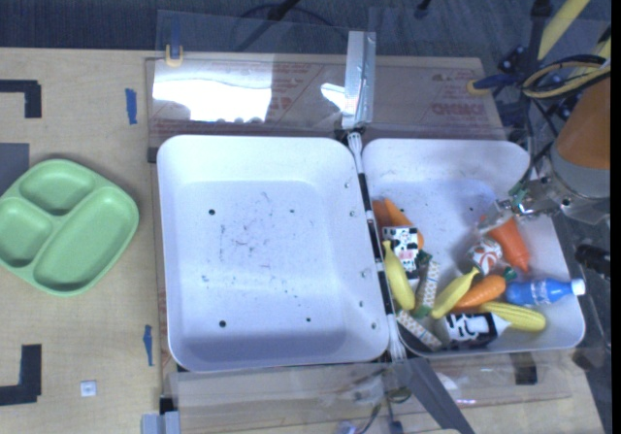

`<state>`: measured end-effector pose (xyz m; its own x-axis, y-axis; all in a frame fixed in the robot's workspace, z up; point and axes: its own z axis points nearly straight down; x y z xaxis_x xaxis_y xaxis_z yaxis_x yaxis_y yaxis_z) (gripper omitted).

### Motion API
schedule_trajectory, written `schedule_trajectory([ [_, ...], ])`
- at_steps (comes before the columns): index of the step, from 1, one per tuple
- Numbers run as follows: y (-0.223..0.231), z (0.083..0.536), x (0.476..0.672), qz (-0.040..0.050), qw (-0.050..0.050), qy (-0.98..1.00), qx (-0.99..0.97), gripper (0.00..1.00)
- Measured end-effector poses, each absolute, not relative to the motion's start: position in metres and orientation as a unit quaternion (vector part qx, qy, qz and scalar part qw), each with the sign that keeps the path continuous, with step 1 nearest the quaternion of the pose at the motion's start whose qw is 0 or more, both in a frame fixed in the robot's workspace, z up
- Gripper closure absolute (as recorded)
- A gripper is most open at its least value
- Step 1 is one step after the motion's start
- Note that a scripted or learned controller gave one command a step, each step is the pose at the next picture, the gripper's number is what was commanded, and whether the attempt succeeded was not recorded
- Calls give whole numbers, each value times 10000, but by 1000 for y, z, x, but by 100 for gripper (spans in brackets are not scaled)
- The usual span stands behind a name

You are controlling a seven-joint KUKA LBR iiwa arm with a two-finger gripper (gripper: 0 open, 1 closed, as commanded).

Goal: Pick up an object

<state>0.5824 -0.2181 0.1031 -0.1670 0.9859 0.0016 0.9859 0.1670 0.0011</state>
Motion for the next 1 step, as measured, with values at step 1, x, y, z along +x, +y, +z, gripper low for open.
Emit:
schedule_trajectory([
  [1, -195, 200, 578, 4, 0, -6360, -7717, 100],
])
